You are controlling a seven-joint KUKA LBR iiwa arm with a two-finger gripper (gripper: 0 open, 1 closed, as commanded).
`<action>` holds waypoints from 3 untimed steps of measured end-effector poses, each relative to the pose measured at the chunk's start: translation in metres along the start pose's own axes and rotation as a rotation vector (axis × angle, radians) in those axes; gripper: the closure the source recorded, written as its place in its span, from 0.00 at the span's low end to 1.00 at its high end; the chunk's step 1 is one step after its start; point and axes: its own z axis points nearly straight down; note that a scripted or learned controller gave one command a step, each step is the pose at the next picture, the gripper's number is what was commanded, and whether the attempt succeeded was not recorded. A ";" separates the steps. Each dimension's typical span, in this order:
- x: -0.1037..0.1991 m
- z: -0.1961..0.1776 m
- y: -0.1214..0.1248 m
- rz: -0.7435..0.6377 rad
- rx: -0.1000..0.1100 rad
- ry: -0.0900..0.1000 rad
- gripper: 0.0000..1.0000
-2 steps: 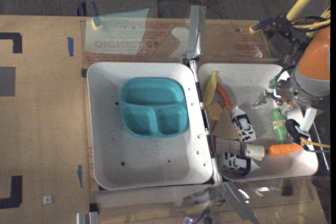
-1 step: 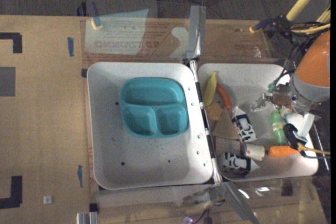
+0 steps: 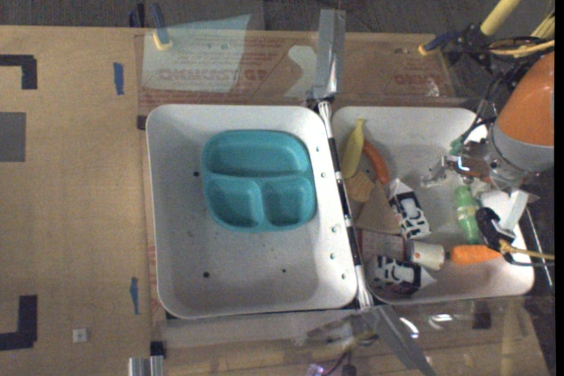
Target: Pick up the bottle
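The bottle is small and translucent green. It lies near the right side of the right bin, pointing roughly toward the front. My gripper hangs right over the bottle's far end, under the grey wrist and orange band. The wrist hides where the gripper meets the bottle. I cannot see whether the bottle is gripped.
The right bin also holds a banana, an orange pepper, a brown cardboard wedge, a black-and-white carton, a white cup beside a carrot, and a black-and-white pouch. A teal divided tray sits in the left bin.
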 end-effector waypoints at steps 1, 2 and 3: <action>-0.006 -0.001 -0.030 0.032 0.001 -0.004 0.00; -0.009 -0.009 -0.030 0.033 -0.001 -0.013 1.00; 0.065 -0.128 0.002 0.008 0.020 -0.014 1.00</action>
